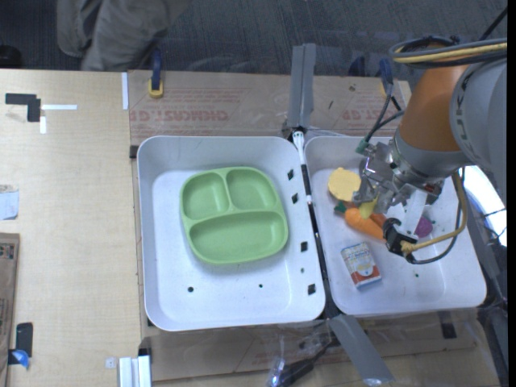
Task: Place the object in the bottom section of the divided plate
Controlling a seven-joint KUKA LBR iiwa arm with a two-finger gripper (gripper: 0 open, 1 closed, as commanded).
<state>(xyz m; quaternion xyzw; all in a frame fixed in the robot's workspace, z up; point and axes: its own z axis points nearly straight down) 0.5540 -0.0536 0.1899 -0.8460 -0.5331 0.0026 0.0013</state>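
Note:
A green divided plate (pixel 234 214) lies in the left bin (pixel 161 297), with two small sections at the far side and one wide section (pixel 238 236) at the near side. In the right bin (pixel 451 297), an orange carrot (pixel 364 224) lies beside a yellow round piece (pixel 344 185) and a small yellow-green piece (pixel 367 209). My gripper (pixel 372 200) hangs low over the carrot's far end, its tips down among these toys. Whether it holds anything is hidden by the wrist.
A small white and orange carton (pixel 360 265) lies nearer the front of the right bin. A purple item (pixel 424 227) sits under the arm at the right. A grey divider (pixel 310 216) separates the bins. Cables loop around the wrist.

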